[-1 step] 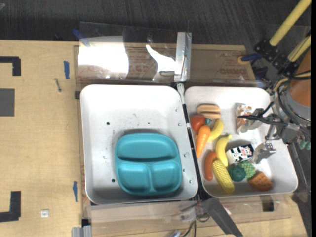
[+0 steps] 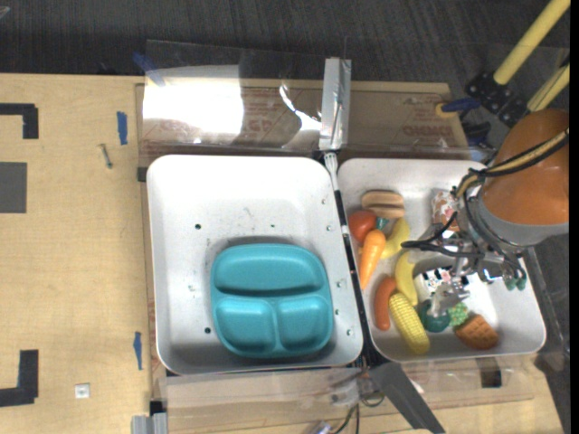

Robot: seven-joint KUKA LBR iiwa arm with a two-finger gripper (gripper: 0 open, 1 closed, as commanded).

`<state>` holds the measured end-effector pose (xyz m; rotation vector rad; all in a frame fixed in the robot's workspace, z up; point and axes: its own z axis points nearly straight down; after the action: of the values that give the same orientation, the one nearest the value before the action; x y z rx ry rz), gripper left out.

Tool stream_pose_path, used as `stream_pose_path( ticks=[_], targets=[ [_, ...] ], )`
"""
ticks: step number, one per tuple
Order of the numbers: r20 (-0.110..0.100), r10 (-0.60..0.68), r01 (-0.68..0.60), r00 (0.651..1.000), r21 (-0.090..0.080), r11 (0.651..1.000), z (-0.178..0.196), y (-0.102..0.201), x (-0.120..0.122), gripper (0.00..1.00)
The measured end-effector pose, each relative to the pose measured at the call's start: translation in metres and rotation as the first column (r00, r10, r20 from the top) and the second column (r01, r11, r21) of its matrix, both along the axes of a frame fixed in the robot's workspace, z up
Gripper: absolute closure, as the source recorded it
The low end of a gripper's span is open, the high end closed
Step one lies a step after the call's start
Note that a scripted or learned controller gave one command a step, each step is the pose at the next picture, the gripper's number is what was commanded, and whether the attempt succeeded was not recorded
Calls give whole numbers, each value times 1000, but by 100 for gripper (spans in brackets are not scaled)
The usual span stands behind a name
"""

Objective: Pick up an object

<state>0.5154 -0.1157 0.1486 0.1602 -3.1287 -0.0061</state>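
Observation:
The right bin (image 2: 525,310) holds several toy foods: a hot dog bun (image 2: 383,202), a red tomato (image 2: 364,223), an orange carrot (image 2: 371,254), a yellow banana (image 2: 403,274), a red sausage (image 2: 384,300), a corn cob (image 2: 408,319), a teal round piece (image 2: 435,319), a green leafy piece (image 2: 459,315) and an orange-brown piece (image 2: 478,333). My gripper (image 2: 445,289) hangs low over the teal piece and the banana, under the orange-banded wrist (image 2: 536,181). Cables and the wrist body hide its fingers.
The left bin (image 2: 181,197) holds a teal divided tray (image 2: 270,299). A clear plastic divider (image 2: 334,107) stands behind the bins. A yellow pole (image 2: 537,27) rises at the upper right. Wooden bench surface (image 2: 63,242) lies left.

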Motion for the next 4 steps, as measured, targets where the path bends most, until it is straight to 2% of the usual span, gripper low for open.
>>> stream_pose_path(
  ticks=[1,2,3,4],
  targets=[
    [23,29,-29,999,-7,1000,-59,20,-9,0],
    [36,32,-32,999,-7,999,-47,22,-5,100],
    [20,232,-232,973,-6,973,107,58,13,100],
    [19,308,-308,951,-6,952,152,73,49,100]
  ],
)
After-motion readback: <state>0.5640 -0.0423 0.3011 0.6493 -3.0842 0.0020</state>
